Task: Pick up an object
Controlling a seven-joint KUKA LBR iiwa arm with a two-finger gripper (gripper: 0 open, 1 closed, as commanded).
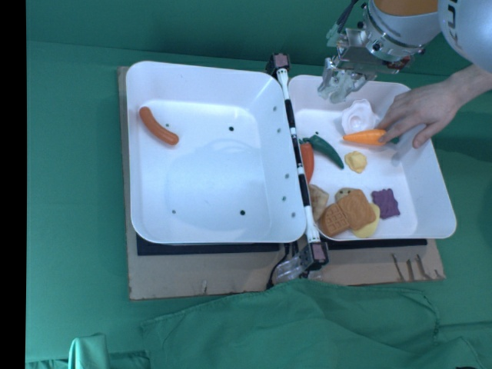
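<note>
Gripper point(338, 83), finger state impossible to tell, poised above the far edge of the right bin point(430, 206) before any pick; nearest candidates, egg point(358, 116) and carrot point(364, 137), lie just below, a hand point(419, 114) touching the carrot; next: descend once that hand clears.

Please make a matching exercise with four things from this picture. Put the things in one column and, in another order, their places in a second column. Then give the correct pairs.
Things:
1. sausage
2. carrot
3. purple piece
4. waffle

Places:
A. right bin, under a person's hand
B. alone in the left bin
C. right bin, near its front edge, beside the divider side
D. right bin, just right of the waffle

Pairs: 1-B, 2-A, 3-D, 4-C
</note>
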